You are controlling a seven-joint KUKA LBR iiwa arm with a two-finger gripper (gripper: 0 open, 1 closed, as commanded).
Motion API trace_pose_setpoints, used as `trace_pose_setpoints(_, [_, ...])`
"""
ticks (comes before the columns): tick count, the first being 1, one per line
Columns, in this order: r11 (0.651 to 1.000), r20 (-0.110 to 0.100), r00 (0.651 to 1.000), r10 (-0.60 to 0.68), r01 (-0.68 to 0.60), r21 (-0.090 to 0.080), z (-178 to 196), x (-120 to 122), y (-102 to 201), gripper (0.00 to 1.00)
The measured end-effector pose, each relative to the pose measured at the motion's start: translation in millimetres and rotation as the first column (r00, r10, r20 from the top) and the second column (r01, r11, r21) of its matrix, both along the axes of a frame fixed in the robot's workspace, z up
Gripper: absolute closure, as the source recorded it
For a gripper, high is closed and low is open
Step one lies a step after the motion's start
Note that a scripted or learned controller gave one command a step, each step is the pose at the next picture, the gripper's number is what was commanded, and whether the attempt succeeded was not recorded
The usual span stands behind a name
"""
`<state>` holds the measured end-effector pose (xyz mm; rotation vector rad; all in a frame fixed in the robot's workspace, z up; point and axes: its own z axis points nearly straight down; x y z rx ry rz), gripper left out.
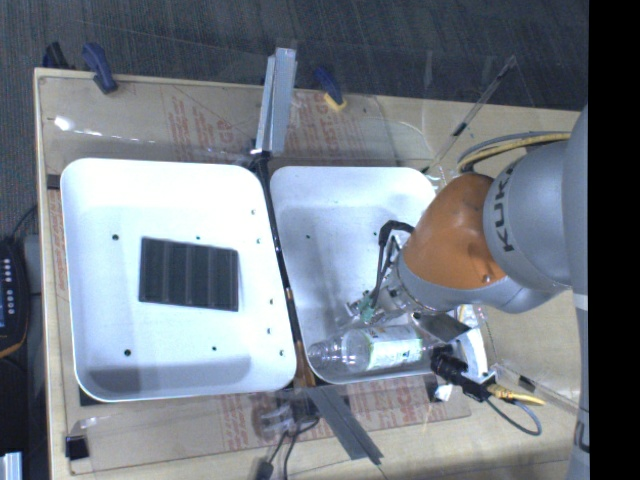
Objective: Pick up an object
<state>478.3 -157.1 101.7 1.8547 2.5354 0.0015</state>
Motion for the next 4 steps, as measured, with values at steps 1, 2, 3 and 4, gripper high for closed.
trace_pose_setpoints(1, [1.0,-0.001,1.0,0.016,-0.016,0.001,-10,45,-52,1.0])
trace_pose_setpoints(2, [1.0,-0.001,1.0,0.016,-0.016,0.001,-10,45,-52,0.0])
trace_pose_setpoints(3, [0.979,0.001,0.979,0.205,-0.205,-0.002,58,52,-53,0.0])
trace_pose_setpoints(4, [0.992,-0.002,0.992,0.124,-0.124,-0.001,49,84,-35,0.0])
